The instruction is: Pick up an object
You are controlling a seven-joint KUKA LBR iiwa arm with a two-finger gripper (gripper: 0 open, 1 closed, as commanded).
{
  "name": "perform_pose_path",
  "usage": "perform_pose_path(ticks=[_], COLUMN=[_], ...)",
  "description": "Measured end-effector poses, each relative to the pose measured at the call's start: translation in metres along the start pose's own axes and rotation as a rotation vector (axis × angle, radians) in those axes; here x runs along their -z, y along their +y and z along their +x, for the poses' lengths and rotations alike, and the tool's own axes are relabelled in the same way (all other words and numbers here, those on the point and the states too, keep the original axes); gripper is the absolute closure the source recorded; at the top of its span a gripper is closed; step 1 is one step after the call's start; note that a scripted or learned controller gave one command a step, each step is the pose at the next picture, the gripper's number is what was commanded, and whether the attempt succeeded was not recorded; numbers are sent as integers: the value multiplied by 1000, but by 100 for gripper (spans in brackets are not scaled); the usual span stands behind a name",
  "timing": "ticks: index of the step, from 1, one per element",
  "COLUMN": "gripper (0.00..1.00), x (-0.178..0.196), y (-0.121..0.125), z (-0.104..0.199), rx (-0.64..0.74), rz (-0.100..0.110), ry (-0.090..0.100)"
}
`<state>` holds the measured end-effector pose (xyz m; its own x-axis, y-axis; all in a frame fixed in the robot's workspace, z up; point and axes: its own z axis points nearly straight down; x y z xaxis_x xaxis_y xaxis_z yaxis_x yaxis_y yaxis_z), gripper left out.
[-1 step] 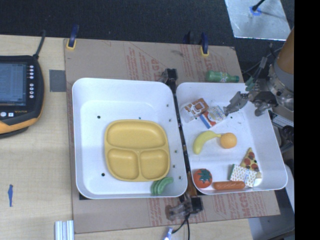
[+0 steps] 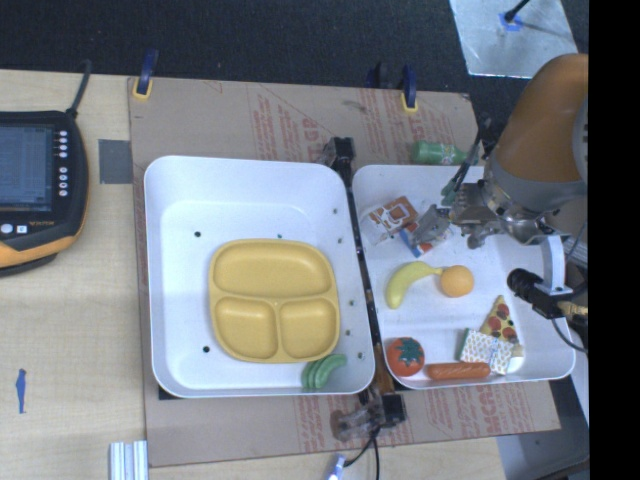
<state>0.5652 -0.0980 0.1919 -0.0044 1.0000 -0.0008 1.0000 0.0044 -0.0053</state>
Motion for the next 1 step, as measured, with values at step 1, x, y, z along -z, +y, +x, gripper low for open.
perform_pose_path(ticks=[1], gripper=[0], x=[-100], y=[2], z=[2], rx=[1], rz=[-4], ry=[-1])
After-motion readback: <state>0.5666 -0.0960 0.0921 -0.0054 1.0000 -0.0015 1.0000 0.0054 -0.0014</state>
